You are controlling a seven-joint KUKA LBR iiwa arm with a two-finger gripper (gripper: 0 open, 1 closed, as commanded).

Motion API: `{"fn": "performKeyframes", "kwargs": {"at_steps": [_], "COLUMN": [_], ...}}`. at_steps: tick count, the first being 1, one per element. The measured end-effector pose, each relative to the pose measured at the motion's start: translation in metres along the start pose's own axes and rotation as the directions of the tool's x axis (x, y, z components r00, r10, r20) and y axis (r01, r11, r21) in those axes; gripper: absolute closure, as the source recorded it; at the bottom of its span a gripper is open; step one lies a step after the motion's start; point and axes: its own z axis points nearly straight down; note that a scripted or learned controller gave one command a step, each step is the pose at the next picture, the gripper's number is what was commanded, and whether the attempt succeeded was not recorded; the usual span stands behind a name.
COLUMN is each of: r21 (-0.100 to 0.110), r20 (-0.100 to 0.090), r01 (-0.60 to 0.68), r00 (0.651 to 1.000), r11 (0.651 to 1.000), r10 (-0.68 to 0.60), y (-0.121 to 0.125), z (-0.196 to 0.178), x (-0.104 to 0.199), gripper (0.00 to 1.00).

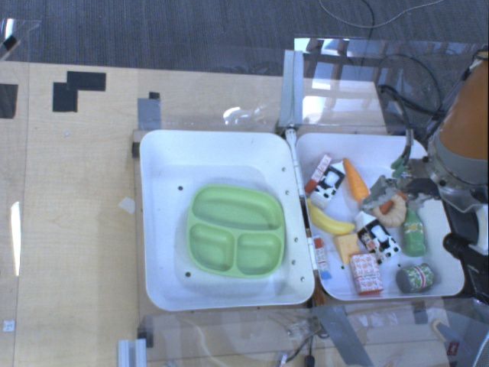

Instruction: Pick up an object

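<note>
The robot's gripper (386, 193) is hovering low in the right bin (451, 281), directly above a tan object (393, 211) lying beside the green bottle (413, 233); whether the jaws are wide or narrow cannot be told. The carrot (354, 179) is lying just left.

At the right edge of the camera view, a broad orange band (467, 121) is seen on the arm, rounded and smooth, with a paler sheen along its upper curve. Beneath it a grey wrist section (458, 173) is fitted, ringed by a lighter collar. Black cables (409, 102) are looped beside the arm (thin ones, running in slack curves). A dark block (467, 239) is mounted lower down. The gripper (388, 193) is built of grey metal, angular and small, and a green mark is carried near its base.
</note>
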Motion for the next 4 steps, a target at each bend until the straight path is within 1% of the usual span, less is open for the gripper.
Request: {"fn": "performKeyframes", "kwargs": {"at_steps": [1, 2, 3, 4], "r21": [0.001, -0.009, -0.006, -0.003], "r20": [-0.001, 0.004, 0.0, 0.0], "r01": [0.159, 0.007, 0.011, 0.046], "r00": [0.987, 1.0, 1.0, 0.999], "r11": [0.987, 1.0, 1.0, 0.999], "r10": [-0.159, -0.007, -0.011, -0.046], "y": [0.056, 0.09, 0.09, 0.124], "z": [0.099, 0.181, 0.17, 0.088], "x": [-0.019, -0.077, -0.075, -0.023], "gripper": [0.0, 0.0, 1.0, 1.0]}}
